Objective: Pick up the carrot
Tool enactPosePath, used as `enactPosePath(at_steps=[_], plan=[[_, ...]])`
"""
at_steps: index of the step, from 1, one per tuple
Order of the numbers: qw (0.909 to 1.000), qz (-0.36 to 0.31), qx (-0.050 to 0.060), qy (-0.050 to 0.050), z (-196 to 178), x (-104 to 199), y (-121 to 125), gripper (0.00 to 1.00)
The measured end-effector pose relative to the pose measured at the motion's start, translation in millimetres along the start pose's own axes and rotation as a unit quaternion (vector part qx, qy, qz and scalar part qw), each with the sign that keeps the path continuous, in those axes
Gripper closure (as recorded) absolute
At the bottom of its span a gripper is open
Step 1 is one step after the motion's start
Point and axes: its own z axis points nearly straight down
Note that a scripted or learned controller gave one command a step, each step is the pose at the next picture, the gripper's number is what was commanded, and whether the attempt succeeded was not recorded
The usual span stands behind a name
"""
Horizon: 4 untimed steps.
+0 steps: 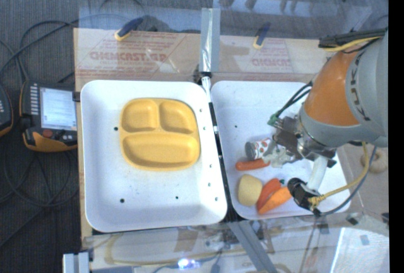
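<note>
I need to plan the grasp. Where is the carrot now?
The carrot lies in the right bin, just below the small can and above the potato.

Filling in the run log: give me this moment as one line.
task: pick carrot | gripper: above right bin, fingers unclear | carrot: lying by yellow potato | status: not grasped

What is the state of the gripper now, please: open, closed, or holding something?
Gripper: cannot be told; it sits low in the right white bin, above the thin orange carrot, beside the small can.
</note>
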Motion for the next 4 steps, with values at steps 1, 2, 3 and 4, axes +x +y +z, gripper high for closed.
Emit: enactPosePath(at_steps=[1,2,3,4], plan=[[0.9919,-0.127,0.000,0.000,16.0,34.7,-17.0,1.00],[0.9257,-0.378,0.000,0.000,15.8,-7.5,2.8,1.00],[0.9309,-0.365,-0.001,0.000,1.5,-79.4,38.3,1.00],[0.9934,-0.115,0.001,0.000,18.2,-43.0,35.2,1.00]])
